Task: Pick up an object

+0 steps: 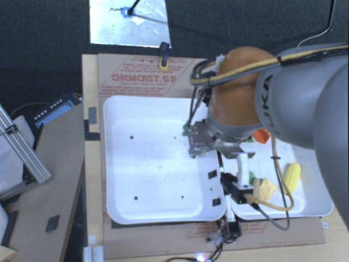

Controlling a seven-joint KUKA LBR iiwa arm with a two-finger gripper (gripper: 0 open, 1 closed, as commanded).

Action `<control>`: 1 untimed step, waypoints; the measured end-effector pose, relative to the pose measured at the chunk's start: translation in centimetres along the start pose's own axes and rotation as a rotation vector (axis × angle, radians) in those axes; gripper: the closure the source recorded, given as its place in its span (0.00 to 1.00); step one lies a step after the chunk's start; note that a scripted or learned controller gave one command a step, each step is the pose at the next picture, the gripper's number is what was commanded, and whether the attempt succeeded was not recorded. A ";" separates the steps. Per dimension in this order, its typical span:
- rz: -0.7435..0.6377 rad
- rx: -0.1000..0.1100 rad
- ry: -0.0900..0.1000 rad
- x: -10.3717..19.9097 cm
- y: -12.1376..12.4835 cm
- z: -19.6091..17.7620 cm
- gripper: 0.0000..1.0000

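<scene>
My gripper (pixel 197 144) hangs over the right edge of the left white bin (pixel 125 201), close to the divide between the two bins. The arm's orange band and grey wrist cover most of it. In the right bin (pixel 319 203) lie a yellow corn cob (pixel 293 177), a pale yellow chunk (pixel 266 189), an orange object (pixel 262 136) half hidden by the arm, and a green object (pixel 244 175) beside the wrist. Nothing can be seen between the fingers.
Both bins rest on a cardboard sheet (pixel 142 75) with red print. A shiny metal plate (pixel 128 15) lies behind the bench, and a yellow and blue clip (pixel 163 56) sits at the cardboard's far edge. Metal rails (pixel 22 152) stand at the left.
</scene>
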State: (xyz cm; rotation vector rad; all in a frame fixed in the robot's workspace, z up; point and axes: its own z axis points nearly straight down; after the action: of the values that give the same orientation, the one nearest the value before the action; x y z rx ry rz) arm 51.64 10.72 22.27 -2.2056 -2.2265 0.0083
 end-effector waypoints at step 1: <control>0.011 -0.026 0.000 -4.2 0.4 -13.5 1.00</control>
State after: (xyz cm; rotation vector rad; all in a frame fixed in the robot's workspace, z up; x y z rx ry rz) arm 52.21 6.45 35.77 -2.2307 -2.2274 -0.0202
